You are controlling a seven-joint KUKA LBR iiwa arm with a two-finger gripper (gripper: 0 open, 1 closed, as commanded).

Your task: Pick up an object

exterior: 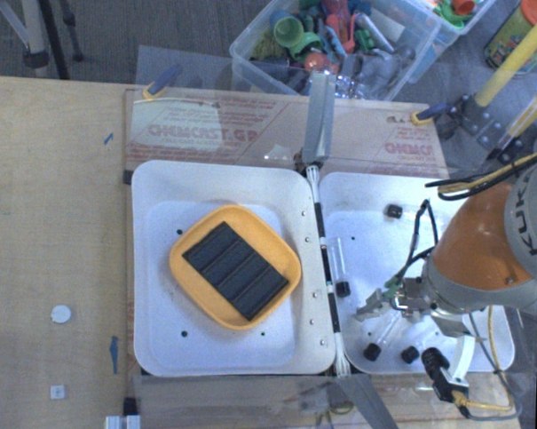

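Yellow tray (pixel 235 266) w/ dark ribbed insert lies flat in left bin (pixel 151 248), untouched. Hand (pixel 387 312) low in right bin (pixel 374 227), well apart from it; can't tell its state. Risk: tray's too wide/flat, so grip prob slips off rim.

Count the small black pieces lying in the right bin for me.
4: one near the back wall, one by the divider, two at the front. The arm may hide more.
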